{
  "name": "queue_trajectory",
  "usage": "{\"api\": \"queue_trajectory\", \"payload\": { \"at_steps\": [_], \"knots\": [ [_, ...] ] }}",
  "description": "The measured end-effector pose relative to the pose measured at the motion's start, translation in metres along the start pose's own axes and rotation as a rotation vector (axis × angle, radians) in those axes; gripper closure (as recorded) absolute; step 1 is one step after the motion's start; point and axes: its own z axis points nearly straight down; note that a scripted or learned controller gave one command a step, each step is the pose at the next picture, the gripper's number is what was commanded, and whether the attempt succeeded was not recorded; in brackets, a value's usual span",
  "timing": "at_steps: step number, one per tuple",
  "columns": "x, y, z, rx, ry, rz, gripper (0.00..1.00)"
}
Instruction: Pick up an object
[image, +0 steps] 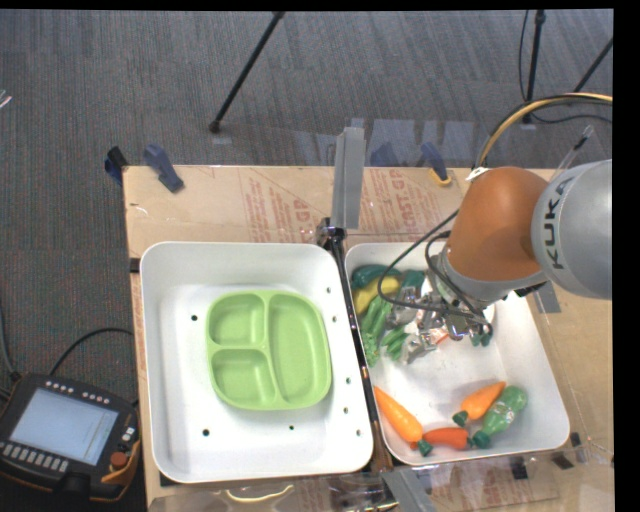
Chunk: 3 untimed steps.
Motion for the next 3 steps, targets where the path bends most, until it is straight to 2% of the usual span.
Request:
{"api": "queue_trajectory", "payload": {
  "at_steps": [1,2,3],
  "knots": [
    [0.000,0.001,0.001,0.000,0.001,-0.001,0.00],
    [-0.022,0.002,0.007,0.002,0.000,0.064,0.00],
    [0.007,-0.007,0.011,0.001,0.002,0.070,0.00]
  ]
}}
